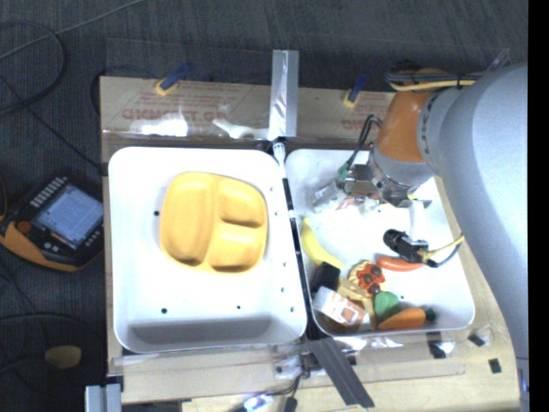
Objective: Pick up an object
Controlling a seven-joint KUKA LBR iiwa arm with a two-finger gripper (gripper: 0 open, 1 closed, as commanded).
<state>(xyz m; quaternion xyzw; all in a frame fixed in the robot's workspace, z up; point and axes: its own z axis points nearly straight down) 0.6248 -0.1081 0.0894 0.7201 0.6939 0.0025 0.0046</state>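
Observation:
My gripper (341,189) is low in the far left part of the right bin (459,303), with the arm's orange band just behind it. Loose objects lie toward the bin's near side. A yellow banana (312,244) curves along the left wall, closest to the gripper. Beside it are a black block (324,276) and a printed packet (340,309). Further right lie a red and orange toy (369,275), a green piece (386,303), an orange carrot (401,319) and a long red-orange piece (401,264). I see nothing held in the gripper.
The left bin (129,307) holds a yellow divided plate (213,221). A central wall (292,230) separates the two bins. The grey arm covers the right bin's far right side. A handheld pendant (53,221) lies on the floor at left.

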